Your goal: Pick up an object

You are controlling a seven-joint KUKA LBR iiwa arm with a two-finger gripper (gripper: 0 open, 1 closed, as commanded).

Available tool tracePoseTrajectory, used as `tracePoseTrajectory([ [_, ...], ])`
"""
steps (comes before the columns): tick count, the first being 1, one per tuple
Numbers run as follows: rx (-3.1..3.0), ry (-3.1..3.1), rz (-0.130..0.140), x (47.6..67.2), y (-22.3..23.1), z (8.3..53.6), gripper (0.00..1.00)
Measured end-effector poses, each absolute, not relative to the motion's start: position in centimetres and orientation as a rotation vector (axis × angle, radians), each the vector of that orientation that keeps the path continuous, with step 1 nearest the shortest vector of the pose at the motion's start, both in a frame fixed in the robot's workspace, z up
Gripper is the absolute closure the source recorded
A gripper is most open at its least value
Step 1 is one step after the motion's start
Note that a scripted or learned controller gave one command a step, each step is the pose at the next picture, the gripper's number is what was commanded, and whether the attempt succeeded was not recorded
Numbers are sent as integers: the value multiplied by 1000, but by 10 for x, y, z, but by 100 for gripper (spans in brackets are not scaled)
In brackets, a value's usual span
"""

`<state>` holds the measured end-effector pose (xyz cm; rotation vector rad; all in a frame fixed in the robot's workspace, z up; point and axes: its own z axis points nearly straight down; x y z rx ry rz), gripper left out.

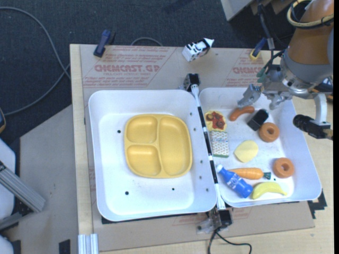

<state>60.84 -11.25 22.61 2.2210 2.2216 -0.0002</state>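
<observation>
My gripper (263, 98) hangs over the far part of the right bin (307, 157), its two fingers spread open with nothing between them. Just below it lie an orange sausage (242, 111) and a small black block (258, 119). Further forward in the same bin are two brown doughnuts (269, 132) (284, 168), a pale yellow potato slice (246, 151), a carrot (249, 173), a blue bottle (234, 182), a banana (269, 190), a pizza piece (216, 120) and a green-speckled cracker (220, 143).
The left bin (106, 157) holds a yellow divided plate (158, 145). A small black-and-white toy (197, 48) and a blue clamp (102, 42) lie on the cardboard behind the bins. A black clip (192, 81) sits on the divider between the bins.
</observation>
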Motion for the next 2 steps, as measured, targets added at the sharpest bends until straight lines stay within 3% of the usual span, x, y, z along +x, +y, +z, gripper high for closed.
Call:
tracePoseTrajectory([
  [1, 2223, 2220, -3, 665, -169, 134, 0],
  [2, 2215, 2218, 14, 671, -175, 91, 0],
])
